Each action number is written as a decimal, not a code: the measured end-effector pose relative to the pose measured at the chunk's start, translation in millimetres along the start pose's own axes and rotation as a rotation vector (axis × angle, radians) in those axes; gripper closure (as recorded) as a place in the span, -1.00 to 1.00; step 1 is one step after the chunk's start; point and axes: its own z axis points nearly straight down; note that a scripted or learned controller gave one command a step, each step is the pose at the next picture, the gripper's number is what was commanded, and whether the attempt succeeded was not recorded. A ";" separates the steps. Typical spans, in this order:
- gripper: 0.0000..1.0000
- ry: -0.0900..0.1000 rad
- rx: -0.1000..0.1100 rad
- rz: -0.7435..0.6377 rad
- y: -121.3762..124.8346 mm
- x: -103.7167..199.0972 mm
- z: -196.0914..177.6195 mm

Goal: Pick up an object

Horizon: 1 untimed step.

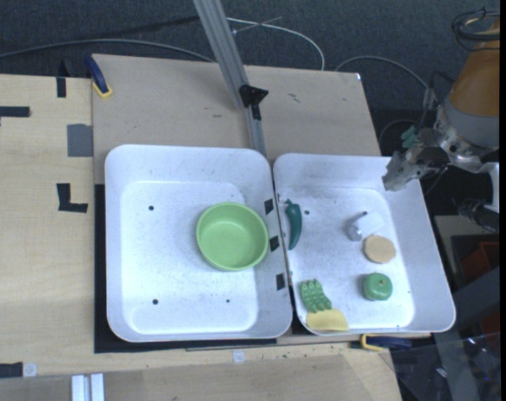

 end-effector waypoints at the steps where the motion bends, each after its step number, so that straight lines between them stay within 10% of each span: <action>1: 1.00 0.002 0.001 -0.005 -0.6 62.6 2.0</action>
